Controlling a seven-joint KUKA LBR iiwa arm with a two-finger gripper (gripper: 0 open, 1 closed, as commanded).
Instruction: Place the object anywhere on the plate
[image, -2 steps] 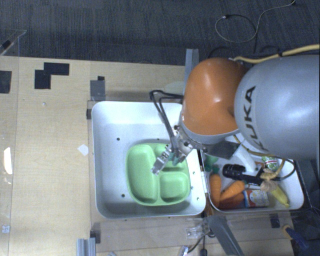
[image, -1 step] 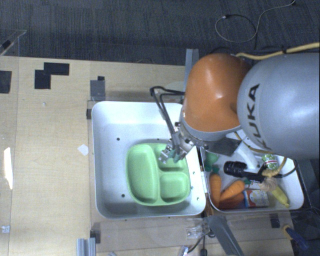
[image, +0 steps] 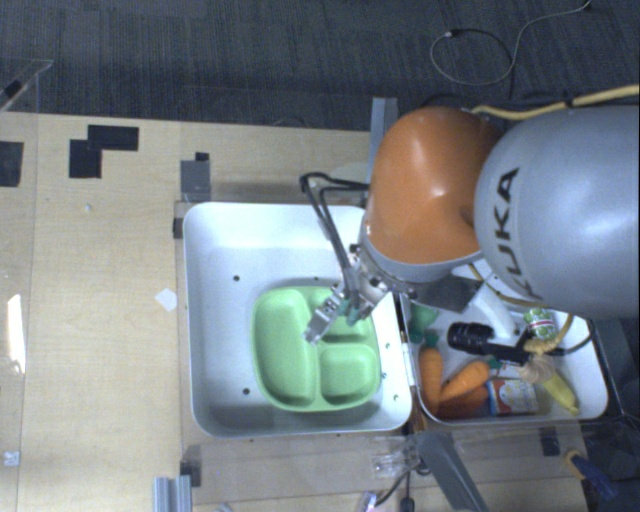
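Hovering over the green plate (image: 300, 355) in the left bin (image: 215, 300), the gripper (image: 335, 315) pinches a small teal object (image: 357, 312), seemingly light and rigid, at its middle.

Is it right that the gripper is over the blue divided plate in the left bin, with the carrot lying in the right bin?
Not quite: the plate is green, not blue. The camera view shows the gripper over that green divided plate in the left bin, and the carrot lying in the right bin.
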